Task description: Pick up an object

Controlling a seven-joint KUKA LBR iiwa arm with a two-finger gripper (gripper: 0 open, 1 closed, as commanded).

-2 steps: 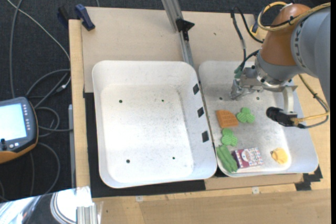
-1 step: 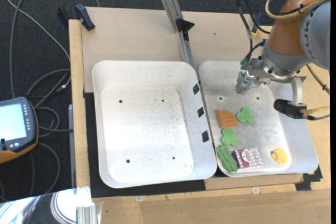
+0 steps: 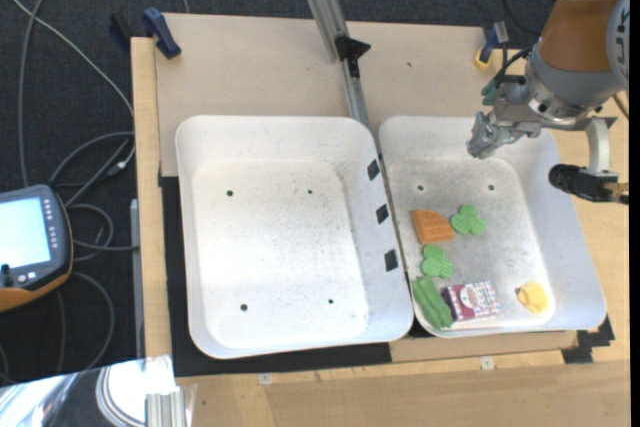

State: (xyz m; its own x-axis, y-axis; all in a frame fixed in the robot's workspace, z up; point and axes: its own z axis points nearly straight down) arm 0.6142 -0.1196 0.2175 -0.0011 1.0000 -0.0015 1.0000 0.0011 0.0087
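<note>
Left bin (image 3: 270, 335): bare floor, open from above. Right bin (image 3: 570, 245): far half bare. Near half crowded: orange piece (image 3: 432, 226) and green pieces (image 3: 467, 221) mid-floor, green strip (image 3: 431, 301), pink packet (image 3: 472, 300) and yellow piece (image 3: 533, 296) along the near edge. Metal post (image 3: 325, 0) slants above the divide between bins.

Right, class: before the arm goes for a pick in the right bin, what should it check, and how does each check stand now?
1. Objects in the right bin: ok; orange piece, green piece, pink box and yellow piece lie there.
2. Gripper over that bin: ok, near its far edge.
3. Gripper above a target: not ok; the objects lie nearer the camera.
4. Fingers ready: cannot tell.
5. Target lying free: orange piece sits beside the green one, touching or not cannot tell; yellow piece stands alone, ok.
</note>
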